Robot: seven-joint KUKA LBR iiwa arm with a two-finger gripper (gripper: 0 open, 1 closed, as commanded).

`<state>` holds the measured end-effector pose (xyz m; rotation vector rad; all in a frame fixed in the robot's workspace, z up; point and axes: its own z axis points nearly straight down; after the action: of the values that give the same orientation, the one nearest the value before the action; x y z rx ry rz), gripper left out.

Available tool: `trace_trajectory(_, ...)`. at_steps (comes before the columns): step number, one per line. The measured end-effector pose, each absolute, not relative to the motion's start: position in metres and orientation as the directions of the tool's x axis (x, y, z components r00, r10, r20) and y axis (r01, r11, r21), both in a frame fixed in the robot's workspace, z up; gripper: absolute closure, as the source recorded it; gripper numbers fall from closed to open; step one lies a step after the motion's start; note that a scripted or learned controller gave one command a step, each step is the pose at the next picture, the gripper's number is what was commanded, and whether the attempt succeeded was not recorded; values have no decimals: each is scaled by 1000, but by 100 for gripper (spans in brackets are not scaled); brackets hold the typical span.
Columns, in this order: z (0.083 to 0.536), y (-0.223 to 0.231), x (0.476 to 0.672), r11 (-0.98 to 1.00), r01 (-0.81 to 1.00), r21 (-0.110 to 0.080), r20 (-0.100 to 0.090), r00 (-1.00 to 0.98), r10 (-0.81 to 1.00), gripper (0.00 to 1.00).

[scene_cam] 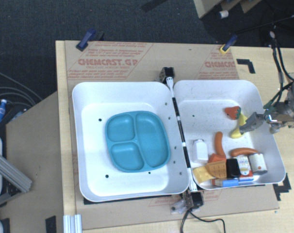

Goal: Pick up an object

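Observation:
The right bin (251, 92) holds a jumble of small objects. A red, strawberry-like piece (231, 112) lies near its back right, with a yellow banana-shaped piece (237, 130) just in front of it. My gripper (253, 121) comes in low over the bin's right rim, and its grey tip sits right beside the yellow piece. Whether it touches that piece is unclear. An orange carrot-like stick (218, 142) and a small white bottle (201, 150) lie nearer the middle of the bin.
A pile fills the right bin's front corner: a yellow box (212, 171), a black item (233, 168), an orange sausage (243, 152), a small can (258, 163) and a blue pen (231, 182). A blue divided plate (137, 141) lies in the left bin (89, 101).

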<state>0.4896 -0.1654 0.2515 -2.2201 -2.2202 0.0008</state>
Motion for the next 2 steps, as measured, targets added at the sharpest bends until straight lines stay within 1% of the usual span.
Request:
trace_trajectory(1, 84, -163, 538, 0, 1000, 0, 0, 0, 1000, 0)
trace_trajectory(2, 85, -133, 594, 2, 1000, 1, 0, -2, 1000, 0)
